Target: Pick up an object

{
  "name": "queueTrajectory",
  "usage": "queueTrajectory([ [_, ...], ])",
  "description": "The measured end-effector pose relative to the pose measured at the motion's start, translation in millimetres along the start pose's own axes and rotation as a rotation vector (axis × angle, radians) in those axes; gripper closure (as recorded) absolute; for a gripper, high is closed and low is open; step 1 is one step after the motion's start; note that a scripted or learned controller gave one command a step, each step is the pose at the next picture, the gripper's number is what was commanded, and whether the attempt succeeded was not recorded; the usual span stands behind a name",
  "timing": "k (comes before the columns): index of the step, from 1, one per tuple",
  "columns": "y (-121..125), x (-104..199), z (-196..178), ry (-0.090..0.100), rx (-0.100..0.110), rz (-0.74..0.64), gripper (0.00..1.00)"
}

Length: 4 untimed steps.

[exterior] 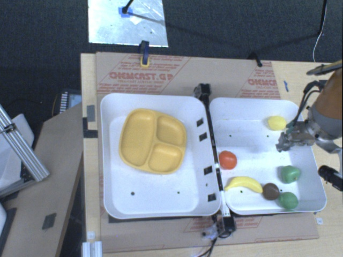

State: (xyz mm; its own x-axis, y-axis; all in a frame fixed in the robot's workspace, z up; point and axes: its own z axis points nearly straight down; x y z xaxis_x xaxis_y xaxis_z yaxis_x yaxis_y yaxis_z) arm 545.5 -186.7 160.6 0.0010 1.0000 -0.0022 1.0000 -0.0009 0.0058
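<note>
We see two white bins side by side. The left bin (112,197) is far to the left of the gripper, and a big yellow plate (153,141) with three parts lies in it. The right bin (244,114) is the one the gripper (285,142) hangs over, near its right wall. The grey arm (327,114) comes in from the right, with its orange band just above the gripper.

We cannot tell how wide the jaws are, they are too small and dark to make out. We see nothing held in them.

All the small toys lie in the right bin. A banana (244,183) lies below and to the left of the jaws. A red ball (228,160) sits to their left, by the bin's left wall. A lemon (276,123) is close, just above them. A green toy (290,173) is just below them. A brown ball (270,191) and another green one (289,199) lie further down, near the bin's front edge.
</note>
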Motion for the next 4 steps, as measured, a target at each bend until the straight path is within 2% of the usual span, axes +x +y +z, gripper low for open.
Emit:
queueTrajectory([
  [1,-4.9,-8.2,-56.9,-0.001,-0.002,0.000,1.00],
  [2,-3.3,-8.7,-85.2,0.000,0.001,-0.005,1.00],
  [4,18.1,103.8,-82.4,0.004,0.004,-0.011,1.00],
])
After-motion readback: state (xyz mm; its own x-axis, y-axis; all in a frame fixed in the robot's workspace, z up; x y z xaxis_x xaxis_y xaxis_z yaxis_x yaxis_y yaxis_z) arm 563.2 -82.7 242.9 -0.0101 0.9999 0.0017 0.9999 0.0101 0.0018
